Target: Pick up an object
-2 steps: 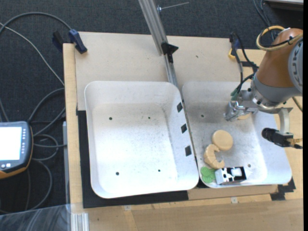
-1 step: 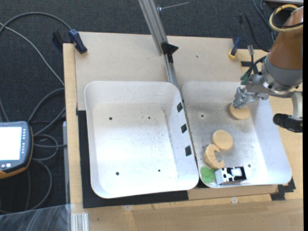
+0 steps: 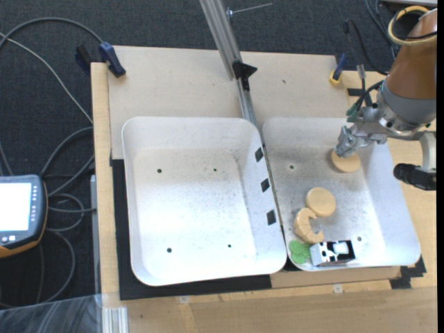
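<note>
Camera view looks down on a tan surface [image 3: 173, 89] carrying two white bins. Left bin [image 3: 194, 200] sits beside right bin [image 3: 388, 214], their inner walls touching. Grey arm [image 3: 413, 82] reaches in from the right, and its pincer [image 3: 347, 146] hangs over the right bin's far part, just above a tan disc [image 3: 345, 163] lying flat, round with no long axis; whether the pincer grips it cannot be told. Nearer the front lie a second disc [image 3: 320, 201], a curved tan piece [image 3: 305, 225] arcing toward it, a green piece [image 3: 300, 252] and a black-and-white box [image 3: 331, 252] with its long side along the front wall.
</note>
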### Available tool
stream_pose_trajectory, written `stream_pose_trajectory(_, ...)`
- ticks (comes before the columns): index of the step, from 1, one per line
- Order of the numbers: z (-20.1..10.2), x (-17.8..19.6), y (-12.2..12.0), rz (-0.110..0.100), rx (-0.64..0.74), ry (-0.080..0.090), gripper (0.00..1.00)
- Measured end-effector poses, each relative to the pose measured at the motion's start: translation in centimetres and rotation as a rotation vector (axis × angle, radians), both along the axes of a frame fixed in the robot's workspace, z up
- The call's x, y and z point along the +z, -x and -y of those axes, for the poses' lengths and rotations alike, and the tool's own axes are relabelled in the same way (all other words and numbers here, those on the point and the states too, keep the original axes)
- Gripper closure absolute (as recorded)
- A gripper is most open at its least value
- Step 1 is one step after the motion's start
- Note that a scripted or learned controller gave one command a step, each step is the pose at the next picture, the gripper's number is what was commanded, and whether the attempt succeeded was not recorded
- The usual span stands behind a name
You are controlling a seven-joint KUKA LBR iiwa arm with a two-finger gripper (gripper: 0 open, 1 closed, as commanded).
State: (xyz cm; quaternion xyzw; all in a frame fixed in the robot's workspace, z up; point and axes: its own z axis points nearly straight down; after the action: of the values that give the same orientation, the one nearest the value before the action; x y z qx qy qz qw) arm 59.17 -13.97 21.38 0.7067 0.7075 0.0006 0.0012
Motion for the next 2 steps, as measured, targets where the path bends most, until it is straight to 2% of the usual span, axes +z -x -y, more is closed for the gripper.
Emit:
stream_pose_trajectory(1, -5.3, 1.2, -0.1, 0.000, 0.006, -0.003, 1.00)
stream_pose_trajectory(2, -11.0, 0.4, 1.0, -0.006, 0.006, -0.004, 1.00)
